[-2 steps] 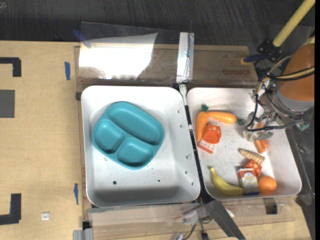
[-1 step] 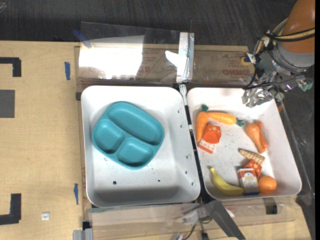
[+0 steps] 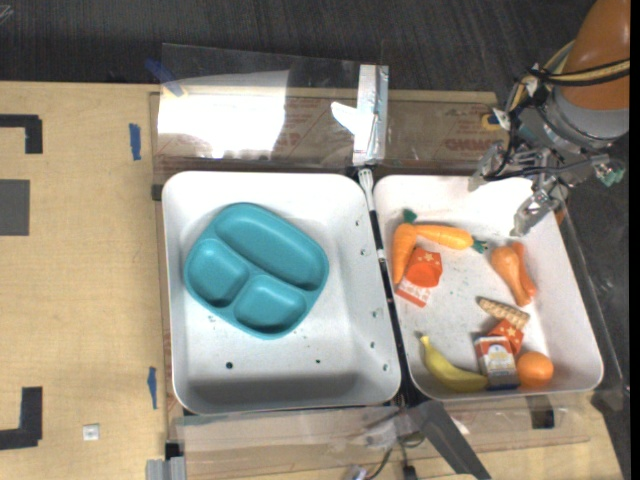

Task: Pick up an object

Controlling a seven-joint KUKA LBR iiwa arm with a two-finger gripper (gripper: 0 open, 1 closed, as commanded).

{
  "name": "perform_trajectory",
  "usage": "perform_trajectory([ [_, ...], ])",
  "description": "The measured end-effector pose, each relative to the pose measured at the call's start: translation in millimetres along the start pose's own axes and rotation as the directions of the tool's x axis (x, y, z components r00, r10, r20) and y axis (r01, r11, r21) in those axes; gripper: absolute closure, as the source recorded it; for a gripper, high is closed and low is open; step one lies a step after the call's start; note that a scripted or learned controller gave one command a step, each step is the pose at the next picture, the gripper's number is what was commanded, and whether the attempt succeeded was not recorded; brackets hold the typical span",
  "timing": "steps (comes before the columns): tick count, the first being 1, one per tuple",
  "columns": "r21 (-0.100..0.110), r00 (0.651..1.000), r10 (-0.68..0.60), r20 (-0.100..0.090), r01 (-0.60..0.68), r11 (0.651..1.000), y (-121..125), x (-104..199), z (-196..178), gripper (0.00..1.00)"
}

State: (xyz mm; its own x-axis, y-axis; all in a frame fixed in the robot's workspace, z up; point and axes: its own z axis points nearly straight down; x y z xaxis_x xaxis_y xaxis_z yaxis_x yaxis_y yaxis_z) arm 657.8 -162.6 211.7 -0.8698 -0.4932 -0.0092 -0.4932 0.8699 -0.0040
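Note:
My gripper (image 3: 510, 196) hangs over the far right corner of the right bin (image 3: 580, 298), open, with nothing between its fingers. Below it lie three toy carrots: one (image 3: 440, 236) lying across, one (image 3: 402, 251) beside the bin's left wall, and one (image 3: 512, 271) nearer the right side. A small red carton (image 3: 422, 273) rests against the left carrot. Toward the front of the bin are a tan wafer-like piece (image 3: 502, 311), a yellow banana (image 3: 448, 368), a red and white box (image 3: 495, 358) and an orange (image 3: 536, 368).
The left bin (image 3: 190, 368) holds a teal divided plate (image 3: 257, 268). A clear plastic sheet (image 3: 260, 113) and a metal bracket (image 3: 370, 113) stand behind the bins. Cardboard-covered bench (image 3: 70, 288) spreads to the left.

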Motion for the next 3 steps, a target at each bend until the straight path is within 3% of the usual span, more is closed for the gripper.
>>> perform_trajectory([
  [1,-0.013,0.998,-0.055,-0.01,0.055,0.998,17.4,-17.2,108.6,0.0],
  [2,0.006,0.993,-0.12,0.001,0.12,0.993,-55.8,20.0,72.1,0.0],
  [3,0.024,0.955,-0.296,0.011,0.295,0.955,-6.7,49.9,108.8,0.0],
])
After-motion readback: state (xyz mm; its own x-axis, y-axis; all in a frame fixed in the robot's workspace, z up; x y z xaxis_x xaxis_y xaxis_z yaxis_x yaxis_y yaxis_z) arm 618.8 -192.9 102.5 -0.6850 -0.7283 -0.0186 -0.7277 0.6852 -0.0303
